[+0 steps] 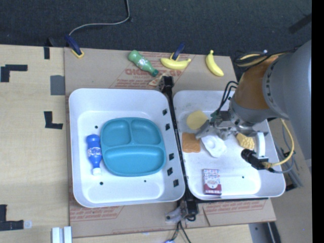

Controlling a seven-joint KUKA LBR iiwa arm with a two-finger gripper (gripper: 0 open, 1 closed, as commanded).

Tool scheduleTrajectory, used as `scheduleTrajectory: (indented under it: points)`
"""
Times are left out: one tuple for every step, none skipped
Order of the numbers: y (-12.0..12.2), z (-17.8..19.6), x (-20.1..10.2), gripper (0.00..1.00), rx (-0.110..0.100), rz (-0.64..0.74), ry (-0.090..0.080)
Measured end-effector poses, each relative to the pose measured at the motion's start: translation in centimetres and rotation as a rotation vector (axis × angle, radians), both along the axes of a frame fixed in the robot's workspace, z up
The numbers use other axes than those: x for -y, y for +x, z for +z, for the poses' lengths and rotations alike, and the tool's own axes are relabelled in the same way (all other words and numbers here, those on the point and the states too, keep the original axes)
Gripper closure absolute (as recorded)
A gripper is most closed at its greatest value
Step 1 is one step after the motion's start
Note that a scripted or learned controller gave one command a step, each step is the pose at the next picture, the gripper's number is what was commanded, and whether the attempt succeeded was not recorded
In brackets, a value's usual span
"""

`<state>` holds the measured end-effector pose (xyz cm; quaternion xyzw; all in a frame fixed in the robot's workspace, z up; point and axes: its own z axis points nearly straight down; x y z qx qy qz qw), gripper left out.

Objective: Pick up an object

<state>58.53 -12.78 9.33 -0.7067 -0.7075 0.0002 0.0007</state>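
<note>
My gripper [216, 134] reaches down into the right bin [253, 186], its dark fingers spread just above a small white object [214, 146]. Nothing sits between the fingers. A yellow round piece [196, 119] lies to the upper left of the gripper, and a tan toast-like slab [190, 143] rests to its left. A waffle-patterned yellow piece [247, 141] shows to the gripper's right, partly under the wrist. A red and white carton [212, 181] lies near the bin's front.
The left bin [81, 105] holds a blue divided plate [133, 147] and a blue bottle [93, 153]. Behind the bins lie a green bottle [142, 63] and two bananas [175, 63] [214, 65]. The arm's grey body [283, 85] covers the right bin's back right.
</note>
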Motion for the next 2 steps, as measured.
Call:
scheduleTrajectory:
  points:
    - [-2.92, -0.6, -3.23, 0.0, 0.008, -0.001, -0.002]
    - [-2.89, 0.36, -3.25, 1.0, 0.008, -0.001, -0.002]
